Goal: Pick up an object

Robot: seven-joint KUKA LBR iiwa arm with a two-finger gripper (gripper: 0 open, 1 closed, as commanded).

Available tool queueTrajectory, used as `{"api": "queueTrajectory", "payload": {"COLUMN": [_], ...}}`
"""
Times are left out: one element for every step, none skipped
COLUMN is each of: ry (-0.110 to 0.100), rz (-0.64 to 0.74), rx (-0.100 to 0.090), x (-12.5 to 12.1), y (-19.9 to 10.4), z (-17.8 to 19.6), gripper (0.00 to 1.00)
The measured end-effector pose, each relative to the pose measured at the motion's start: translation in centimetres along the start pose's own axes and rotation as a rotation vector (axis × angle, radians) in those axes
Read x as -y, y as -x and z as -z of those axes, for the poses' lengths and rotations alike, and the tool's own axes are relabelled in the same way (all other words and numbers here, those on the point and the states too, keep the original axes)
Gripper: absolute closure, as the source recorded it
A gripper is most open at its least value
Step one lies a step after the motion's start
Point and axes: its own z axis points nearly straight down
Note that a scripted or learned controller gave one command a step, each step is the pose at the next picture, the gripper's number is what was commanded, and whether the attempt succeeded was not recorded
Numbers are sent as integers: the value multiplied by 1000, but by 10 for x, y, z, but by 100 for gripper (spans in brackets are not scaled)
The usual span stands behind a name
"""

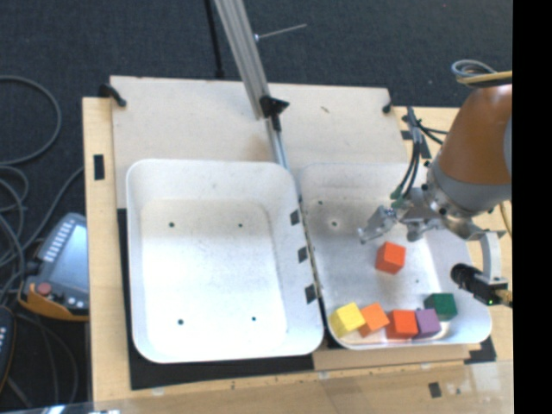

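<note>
The grey arm with the orange band (481,141) reaches in from the right over the right-hand shallow white plastic bin (332,198). Its metal pincer (398,223) hangs low above the middle of that bin, and whether it is spread or pressed together cannot be told from this angle. Nothing can be seen in its grip. A small orange cube (391,257) sits on the bin floor just below and beside the pincer; whether they touch is unclear. Along the bin's near edge lies a row of small blocks: a yellow cube (348,317), an orange block (373,317), a red-orange block (403,323) and a purple block (428,322), touching one another, with a dark green cube (442,304) just behind the purple one. The left-hand shallow white bin (147,188) sits alongside on the pale wooden worktop (190,110).
</note>
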Motion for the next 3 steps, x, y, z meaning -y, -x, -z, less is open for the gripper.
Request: {"api": "queueTrajectory", "payload": {"ry": [-15,-5,-4], "rz": [-11,-6,-3], "rx": [1,4,0], "x": [12,7,-18], "y": [43,20,-7], "z": [-88,-126,-125], "gripper": [0,0,0]}}
